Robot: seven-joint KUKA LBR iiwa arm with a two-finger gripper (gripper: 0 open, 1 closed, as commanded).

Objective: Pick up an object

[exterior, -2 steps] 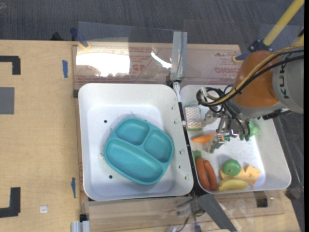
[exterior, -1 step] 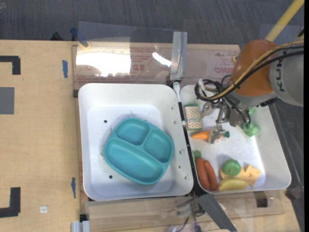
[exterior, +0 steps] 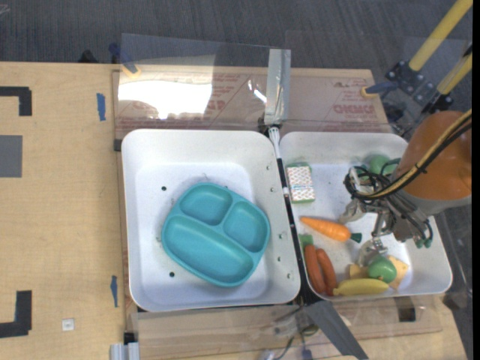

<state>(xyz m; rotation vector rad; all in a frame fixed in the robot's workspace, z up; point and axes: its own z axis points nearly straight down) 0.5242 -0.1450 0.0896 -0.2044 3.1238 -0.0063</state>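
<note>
Two bins: shallow white trays side by side on the bench — left bin (exterior: 142,163), right bin (exterior: 330,152), their inner rims touching along a dark seam.
Bench: pale plywood top (exterior: 52,223) with black tape marks and small blue tape tabs near its left side.
Behind the bins: a clear plastic sheet (exterior: 195,81) lying over brown cardboard, catching glare.
Floor: dark grey carpet (exterior: 225,6) beyond the bench; yellow poles with black clamps at the upper right.
Left bin holds: a teal divided plate (exterior: 216,235), three compartments, sitting slightly askew.
Right bin holds: a small patterned box (exterior: 301,183) near the seam; a toy carrot (exterior: 326,229) lying across the middle; two reddish sausages (exterior: 321,270) along the front left; a yellow banana (exterior: 361,286) at the front rim; a green apple-like fruit (exterior: 382,269) just above the banana; another green item (exterior: 377,163) at the back, partly hidden by cables.
Arm: orange band at the right edge, cables trailing over the right bin.
Gripper (exterior: 373,247): pointing down just above the green fruit — I cannot tell how wide it stands, nor that it has hold of anything.
</note>
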